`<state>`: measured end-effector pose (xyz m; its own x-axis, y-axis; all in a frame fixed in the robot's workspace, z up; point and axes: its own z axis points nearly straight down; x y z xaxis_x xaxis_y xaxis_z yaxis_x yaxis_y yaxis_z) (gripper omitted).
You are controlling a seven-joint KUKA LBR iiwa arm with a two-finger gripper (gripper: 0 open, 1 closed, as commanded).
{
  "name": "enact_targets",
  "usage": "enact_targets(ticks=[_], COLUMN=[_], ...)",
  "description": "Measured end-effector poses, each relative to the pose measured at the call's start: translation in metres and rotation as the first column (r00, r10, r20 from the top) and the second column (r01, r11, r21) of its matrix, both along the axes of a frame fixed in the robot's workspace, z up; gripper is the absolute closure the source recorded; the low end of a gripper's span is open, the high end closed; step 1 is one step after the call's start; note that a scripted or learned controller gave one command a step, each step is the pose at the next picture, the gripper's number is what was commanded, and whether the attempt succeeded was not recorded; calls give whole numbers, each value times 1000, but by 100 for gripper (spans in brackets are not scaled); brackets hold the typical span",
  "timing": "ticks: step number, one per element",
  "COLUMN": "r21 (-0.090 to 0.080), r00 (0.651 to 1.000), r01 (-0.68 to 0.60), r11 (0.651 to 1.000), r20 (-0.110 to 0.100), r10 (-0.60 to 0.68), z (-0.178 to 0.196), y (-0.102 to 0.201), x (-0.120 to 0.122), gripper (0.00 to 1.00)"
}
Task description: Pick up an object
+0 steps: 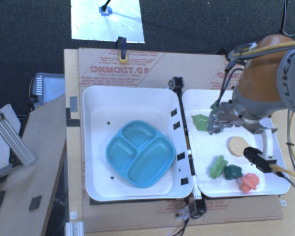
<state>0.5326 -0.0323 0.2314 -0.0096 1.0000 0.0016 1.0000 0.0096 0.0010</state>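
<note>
The right bin (206, 186) holds a light green piece (200, 122) near its left wall, a round tan disc (237, 145), a green pod-shaped toy (217, 166), a dark green toy (232, 171) and a pink-orange toy (250, 181). My gripper (215, 125) hangs over the right bin, right beside the light green piece and touching or nearly touching its right edge. Its fingertips are too dark and small to read.
The left bin (96, 102) carries a blue divided plate (139, 153). Black clips (177, 85) run along the seam between the bins. The arm's grey and orange body (265, 77) overhangs the right bin's far right part. Cables (273, 167) cross its right rim.
</note>
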Motion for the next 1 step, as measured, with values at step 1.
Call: enact_targets(ticks=[1], r21=[0], r00=[1000], r01=[-1], r11=[1000], r20=[1], r10=[1], z=[7], y=[51], x=[6], gripper=[100])
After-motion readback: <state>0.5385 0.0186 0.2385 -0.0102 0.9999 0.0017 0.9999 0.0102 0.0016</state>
